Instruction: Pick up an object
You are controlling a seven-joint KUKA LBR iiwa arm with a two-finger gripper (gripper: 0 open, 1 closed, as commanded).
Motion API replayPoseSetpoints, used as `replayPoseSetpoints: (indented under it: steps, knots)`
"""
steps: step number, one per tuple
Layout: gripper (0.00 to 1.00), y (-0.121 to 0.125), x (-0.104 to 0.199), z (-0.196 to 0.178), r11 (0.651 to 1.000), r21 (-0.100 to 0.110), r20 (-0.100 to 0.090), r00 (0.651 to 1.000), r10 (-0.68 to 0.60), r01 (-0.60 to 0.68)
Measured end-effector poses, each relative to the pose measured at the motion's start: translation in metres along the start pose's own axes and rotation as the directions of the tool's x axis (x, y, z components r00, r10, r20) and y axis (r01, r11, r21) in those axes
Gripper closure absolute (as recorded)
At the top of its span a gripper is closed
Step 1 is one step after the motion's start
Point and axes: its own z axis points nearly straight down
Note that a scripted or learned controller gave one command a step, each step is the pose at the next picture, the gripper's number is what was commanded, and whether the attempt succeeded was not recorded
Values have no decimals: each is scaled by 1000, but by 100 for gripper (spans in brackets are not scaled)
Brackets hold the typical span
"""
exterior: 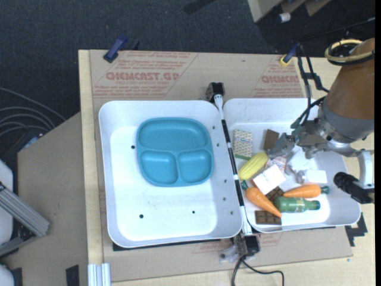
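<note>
The right bin point(280, 107) holds a pile of toy food. A yellow corn cob point(252, 165) lies by its left wall, with a white box point(269, 177) beside it. Two orange carrots point(262, 201) point(303, 190) and a green bottle point(297, 205) lie toward the front. A brown chocolate piece point(271, 138) and a checked cracker point(242, 140) sit further back. My gripper point(288, 147) hangs low over the middle of this pile, just right of the brown piece and above the white box. Nothing can be seen held in it.
The left bin point(113, 177) holds a blue divided plate point(175, 151). A second brown chocolate bar point(268, 217) lies at the right bin's front wall. The grey arm with its orange band point(352, 85) covers the right bin's far right side. Cables point(306, 70) run along the arm.
</note>
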Motion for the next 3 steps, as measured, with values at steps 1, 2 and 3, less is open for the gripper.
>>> replayPoseSetpoints:
  steps: [1,2,3]
  knots:
    - [0,71,-32,125,1000,-3,2,1000,1,-1]
    - [100,71,-32,115,1000,-5,2,1000,1,-1]
    - [100,-30,41,25,1000,0,-1,1000,-1,1]
